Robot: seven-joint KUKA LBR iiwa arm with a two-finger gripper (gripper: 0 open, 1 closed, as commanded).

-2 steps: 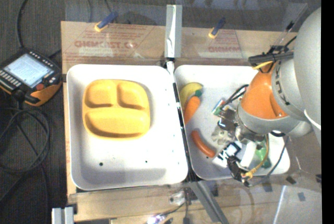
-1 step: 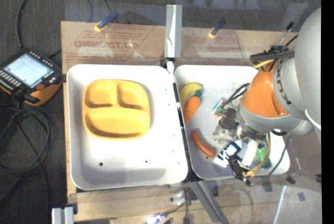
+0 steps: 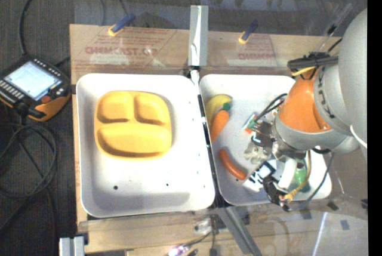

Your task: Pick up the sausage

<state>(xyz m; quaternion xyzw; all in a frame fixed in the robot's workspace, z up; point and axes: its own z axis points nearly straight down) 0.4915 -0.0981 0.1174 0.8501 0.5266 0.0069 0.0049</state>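
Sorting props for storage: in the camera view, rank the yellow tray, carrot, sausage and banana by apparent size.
1. yellow tray, by far the largest
2. carrot
3. sausage, looking close to the carrot, so that order is unsure
4. banana, partly hidden behind the carrot, so its rank is unsure

Two bins (image 3: 143, 204), one sausage (image 3: 231, 164)

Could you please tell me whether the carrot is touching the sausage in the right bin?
Apart. The camera view plainly shows bare white bin floor between the carrot and the sausage.

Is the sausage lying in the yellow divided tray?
No, the sausage lies on the right bin's floor; the yellow tray sits in the left bin.
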